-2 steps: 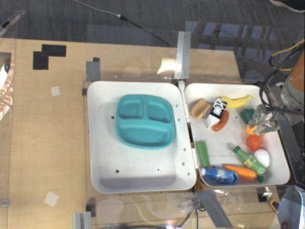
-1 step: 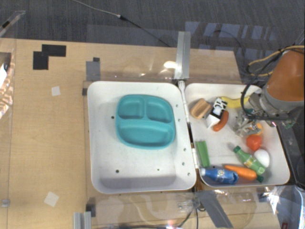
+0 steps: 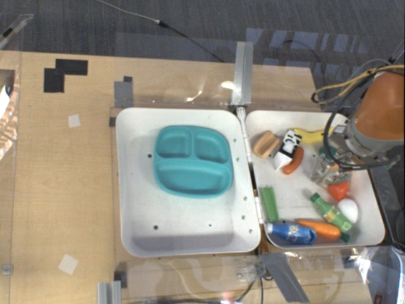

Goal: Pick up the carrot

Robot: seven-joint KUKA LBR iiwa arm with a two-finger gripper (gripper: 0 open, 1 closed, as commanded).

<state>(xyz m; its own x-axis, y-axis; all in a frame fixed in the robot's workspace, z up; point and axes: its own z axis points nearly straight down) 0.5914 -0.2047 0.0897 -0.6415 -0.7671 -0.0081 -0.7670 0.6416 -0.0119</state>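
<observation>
One carrot near bin's front, apart from fingers; finger state unclear.

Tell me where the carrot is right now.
The carrot lies in the right bin, along its near edge, just right of the blue bottle and below the green bottle.

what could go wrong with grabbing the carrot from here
1. The carrot lies by the right bin's near wall, wedged between the blue bottle and green bottle, so the tool may catch or nudge a neighbour instead.
2. The white egg and a red item sit between tool and carrot and could get knocked on the way.
</observation>
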